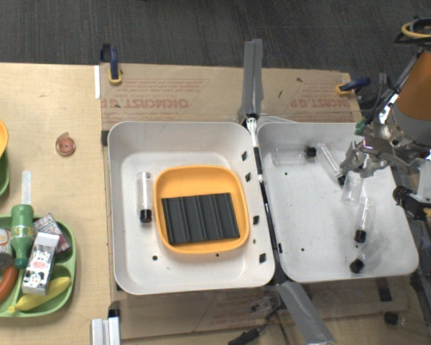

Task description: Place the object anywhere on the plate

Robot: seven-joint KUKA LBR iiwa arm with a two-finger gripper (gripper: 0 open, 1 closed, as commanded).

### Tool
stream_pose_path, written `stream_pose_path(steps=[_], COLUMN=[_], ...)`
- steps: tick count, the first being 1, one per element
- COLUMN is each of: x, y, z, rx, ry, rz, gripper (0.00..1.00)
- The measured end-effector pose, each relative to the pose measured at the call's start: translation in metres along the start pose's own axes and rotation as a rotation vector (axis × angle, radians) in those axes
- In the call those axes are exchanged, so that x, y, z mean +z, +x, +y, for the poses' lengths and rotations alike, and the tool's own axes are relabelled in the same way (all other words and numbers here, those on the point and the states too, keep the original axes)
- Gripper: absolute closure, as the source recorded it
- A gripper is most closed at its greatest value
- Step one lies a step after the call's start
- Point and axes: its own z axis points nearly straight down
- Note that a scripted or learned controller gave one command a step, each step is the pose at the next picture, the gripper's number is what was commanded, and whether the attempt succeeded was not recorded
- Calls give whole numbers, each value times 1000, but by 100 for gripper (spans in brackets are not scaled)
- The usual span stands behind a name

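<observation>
Camera view looks down on a wooden tabletop (57, 106) carrying two shallow white plastic bins side by side. In the left bin (126, 264) sits a rounded-square orange plate (201, 182) with a black ribbed rectangular block (201, 218) lying flat on it; just beside the plate's left edge lies a clear plastic tube with a black cap (144, 198), resting on the bin floor and off the plate. The right bin (309, 221) holds several more clear black-capped tubes (360, 225) scattered near its right side. The grey arm with the orange band (420, 95) reaches in from the right, and its hand (359, 165) hangs over the upper right part of the right bin among those tubes; whether it is spread or closed, or has hold of anything, cannot be told. At the far left of the tabletop stands a green tray of toy food (57, 290).
</observation>
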Motion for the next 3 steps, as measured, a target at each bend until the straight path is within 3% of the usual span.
stream_pose_path(steps=[1, 2, 3], x=[-8, -44, -44], y=[9, -30, -30], z=[90, 102, 102], rx=[-144, -413, -413], ry=[0, -4, -4], rz=[-2, -2, -2], gripper=[100, 100, 0])
